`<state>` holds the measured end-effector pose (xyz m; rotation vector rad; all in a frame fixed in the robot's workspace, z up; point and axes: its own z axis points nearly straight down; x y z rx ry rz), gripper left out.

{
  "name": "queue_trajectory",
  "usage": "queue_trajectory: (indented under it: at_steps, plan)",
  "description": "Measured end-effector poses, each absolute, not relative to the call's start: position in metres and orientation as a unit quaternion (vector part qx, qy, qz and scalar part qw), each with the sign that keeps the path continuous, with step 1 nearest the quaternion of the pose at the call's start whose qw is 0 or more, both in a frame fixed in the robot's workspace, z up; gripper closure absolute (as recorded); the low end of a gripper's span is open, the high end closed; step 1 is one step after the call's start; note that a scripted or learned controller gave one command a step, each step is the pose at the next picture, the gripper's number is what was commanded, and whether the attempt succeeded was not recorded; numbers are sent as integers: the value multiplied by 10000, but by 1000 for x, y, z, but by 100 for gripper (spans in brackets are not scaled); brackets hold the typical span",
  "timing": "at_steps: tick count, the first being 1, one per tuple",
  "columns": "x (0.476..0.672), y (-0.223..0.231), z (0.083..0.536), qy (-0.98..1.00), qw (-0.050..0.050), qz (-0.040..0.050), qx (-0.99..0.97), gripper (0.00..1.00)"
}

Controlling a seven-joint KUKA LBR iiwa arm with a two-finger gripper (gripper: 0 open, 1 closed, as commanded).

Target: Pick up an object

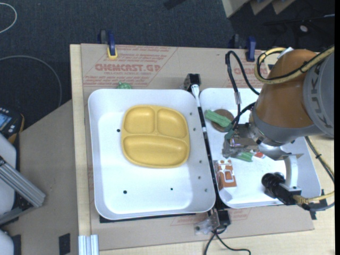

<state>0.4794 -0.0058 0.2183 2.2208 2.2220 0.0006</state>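
My gripper [234,144] hangs low over the middle of the right bin [305,170], under the orange wrist band. Just beside it, toward the lower right, lies a small green and red object [247,155], partly covered by the gripper body; I cannot tell whether they touch. A green object [217,119] rests on a brown round piece [226,113] at the bin's far left, just above the gripper. An orange and white packet [227,175] lies near the bin's front left.
The left bin [106,158] holds a yellow divided plate [155,136] in its upper middle. A black bar [202,122] runs along the seam between the bins. The arm covers much of the right bin's right half.
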Motion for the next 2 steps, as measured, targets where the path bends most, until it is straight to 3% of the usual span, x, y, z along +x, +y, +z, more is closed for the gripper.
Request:
queue_trajectory:
  at_steps: [1,2]
  plan:
    - [555,0,235,7081,33,24,7061,100]
    - [506,104,195,7110,-50,-17,7031,100]
